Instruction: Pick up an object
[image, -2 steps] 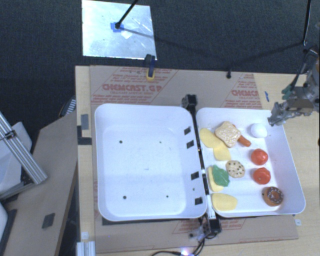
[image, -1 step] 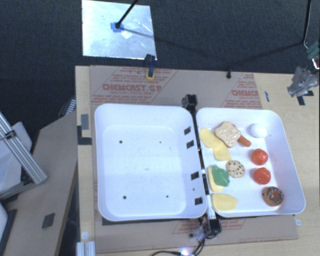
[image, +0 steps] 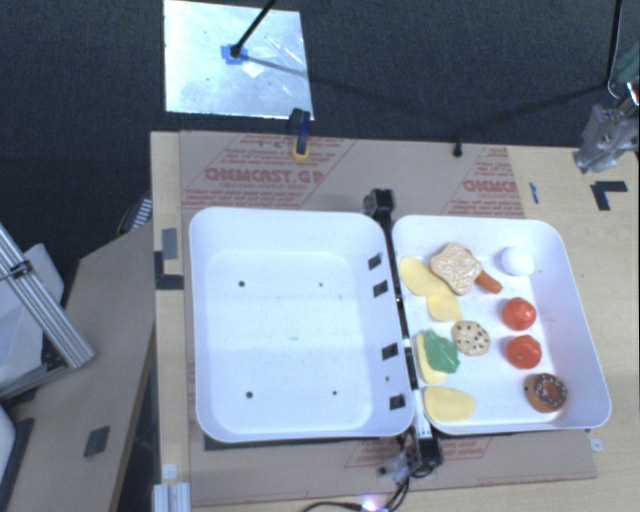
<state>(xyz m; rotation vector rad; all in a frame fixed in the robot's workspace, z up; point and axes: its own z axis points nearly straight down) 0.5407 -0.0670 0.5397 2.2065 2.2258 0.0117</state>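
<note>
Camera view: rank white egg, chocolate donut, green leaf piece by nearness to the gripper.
From the gripper, at the upper right:
1. White round egg, right bin's top.
2. Brown chocolate-glazed donut, bin's lower right corner.
3. Green leaf-shaped piece, by the divider.

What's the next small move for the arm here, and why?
Probably swing the gripper down-left over the right bin. It sits high at the top right, off the bench, while every item, such as the white egg and tomato, lies in that bin.
</note>
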